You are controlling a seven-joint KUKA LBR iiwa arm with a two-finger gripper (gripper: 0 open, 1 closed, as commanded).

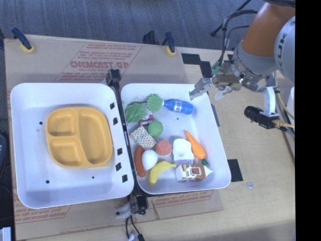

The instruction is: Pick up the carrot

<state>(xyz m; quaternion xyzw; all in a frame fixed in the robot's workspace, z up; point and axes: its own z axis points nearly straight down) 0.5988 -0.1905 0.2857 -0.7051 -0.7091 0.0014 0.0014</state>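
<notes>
The carrot [195,144] is orange with a small green tip and lies slantwise near the right wall of the right bin [221,160], beside a white cup [182,150]. My gripper [207,92] hangs above that bin's far right corner, well up and away from the carrot. Its two fingers [198,90] stand apart with nothing between them, so it is open. The grey arm with its orange band comes in from the upper right.
The right bin also holds a blue bottle [178,106], lettuce [134,112], a green ball [155,128], a banana [160,170], an egg [149,159] and a small carton [191,172]. A yellow divided plate [78,136] lies in the left bin [20,185].
</notes>
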